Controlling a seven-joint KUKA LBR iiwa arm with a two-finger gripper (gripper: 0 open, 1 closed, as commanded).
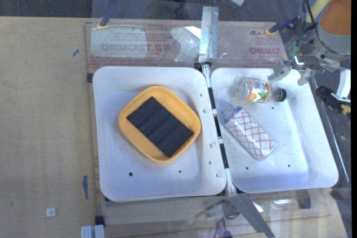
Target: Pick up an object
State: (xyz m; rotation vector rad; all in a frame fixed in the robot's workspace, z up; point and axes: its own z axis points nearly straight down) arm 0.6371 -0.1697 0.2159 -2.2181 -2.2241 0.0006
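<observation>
so the robot's fingers [291, 68] hover by the clear plastic bottle [257, 90] in the right white bin [318, 136]; can't tell if they're clenched.

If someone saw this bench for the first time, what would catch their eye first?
Likely the orange-yellow tray with its dark ridged insert, filling the left bin. In the right bin lie a clear bottle and a red-checked paper packet, with the gripper above the bottle's cap end.

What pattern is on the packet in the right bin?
Red criss-cross lines on white, on the packet, seen in the camera view.
</observation>
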